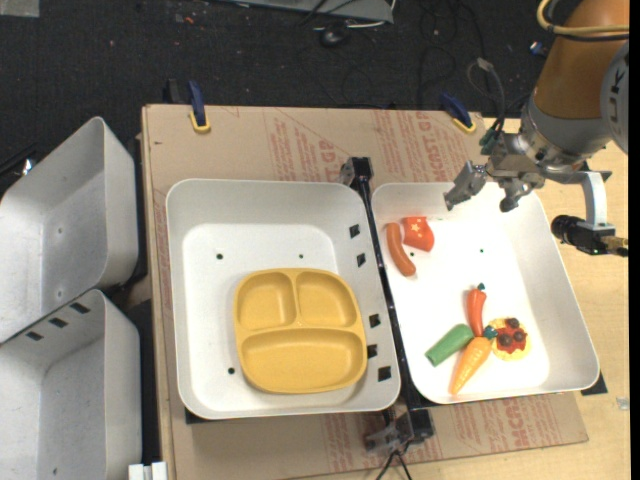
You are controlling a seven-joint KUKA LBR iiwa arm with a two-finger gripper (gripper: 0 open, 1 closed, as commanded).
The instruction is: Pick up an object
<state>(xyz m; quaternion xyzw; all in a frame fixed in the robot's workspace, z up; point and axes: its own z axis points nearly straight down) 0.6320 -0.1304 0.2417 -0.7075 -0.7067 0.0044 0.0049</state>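
Orange plastic carrot point(470, 363) lies at near side of right white bin point(560, 308), beside green pepper point(448, 344). End effector point(490, 190) hovers over bin's far edge, fingers spread open, holding nothing, touching nothing.

one fixed camera looks down at a slant from above the bench front, far enough to take in both shallow white plastic bins point(190, 268) and the brown cardboard sheet point(290, 138) beneath.
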